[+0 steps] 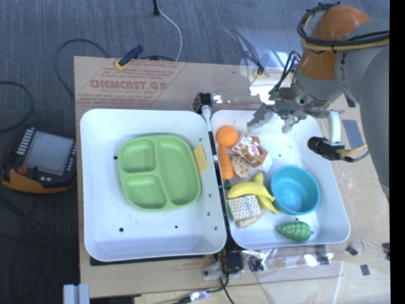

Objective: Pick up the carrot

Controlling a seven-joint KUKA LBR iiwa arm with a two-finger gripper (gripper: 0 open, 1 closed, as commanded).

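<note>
Right bin (335,223) holds carrot (225,163), banana (253,190), blue bowl (294,190).

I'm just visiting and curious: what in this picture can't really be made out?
- Tool: blurred in the camera view, so whether it is open or shut can't be told.
- Carrot: its left side is hidden behind the bin wall.
- Snack packet: print too small to read.
- Arm: cut off by the top and right edges.

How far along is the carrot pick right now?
Nothing looks done: the carrot lies in the right bin against its left wall, below the orange. The gripper, open with nothing between its fingers, hangs over the bin's top end. Reaching, grasping and lifting remain.
</note>
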